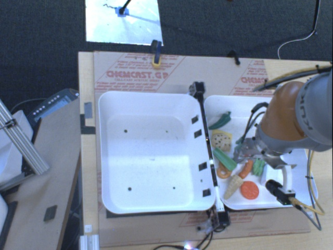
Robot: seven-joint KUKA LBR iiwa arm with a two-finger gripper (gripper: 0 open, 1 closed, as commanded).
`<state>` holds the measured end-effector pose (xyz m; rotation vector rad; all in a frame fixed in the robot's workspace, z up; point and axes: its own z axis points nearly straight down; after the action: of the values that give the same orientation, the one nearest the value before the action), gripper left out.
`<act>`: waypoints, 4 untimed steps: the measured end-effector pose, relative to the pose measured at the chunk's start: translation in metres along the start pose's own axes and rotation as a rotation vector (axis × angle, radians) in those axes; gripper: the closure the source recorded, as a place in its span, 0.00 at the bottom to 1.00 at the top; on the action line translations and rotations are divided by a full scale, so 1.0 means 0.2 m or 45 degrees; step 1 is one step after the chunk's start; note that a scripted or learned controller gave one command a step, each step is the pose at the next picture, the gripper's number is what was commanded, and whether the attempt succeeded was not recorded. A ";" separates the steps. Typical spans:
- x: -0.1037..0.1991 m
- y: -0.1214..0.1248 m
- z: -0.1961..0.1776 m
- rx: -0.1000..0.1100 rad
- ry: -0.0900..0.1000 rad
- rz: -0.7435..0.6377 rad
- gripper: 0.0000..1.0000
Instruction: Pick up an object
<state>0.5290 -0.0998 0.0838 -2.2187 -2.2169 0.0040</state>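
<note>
The right white bin (237, 105) holds several toy foods: a dark green pepper (220, 120), a yellow cheese block (222, 138), a green cucumber piece (225, 158), an orange ring (223, 172), a tan cone (232, 185), a red tomato (250, 190), a small orange carrot (246, 167) and a green piece (258, 166). My gripper (248, 156) is low in this bin, right above the carrot and the green piece. The orange wrist band (283, 113) hides the bin's right half.
The left white bin (112, 139) sits beside the right one, with a black-clipped divider (205, 139) between them. Cables (302, 204) trail off the arm at the bin's front right corner. A yellow clamp (156, 61) stands behind the bins.
</note>
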 end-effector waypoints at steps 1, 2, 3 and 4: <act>-0.03 0.21 -1.01 -0.034 -0.008 -0.009 1.00; 0.01 0.24 -1.79 -0.035 -0.007 -0.009 1.00; 0.16 0.49 -0.97 0.005 0.000 -0.011 1.00; 0.29 0.57 -1.90 -0.036 -0.004 -0.012 1.00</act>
<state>0.6460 -0.0417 0.4632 -2.2236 -2.2431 -0.0240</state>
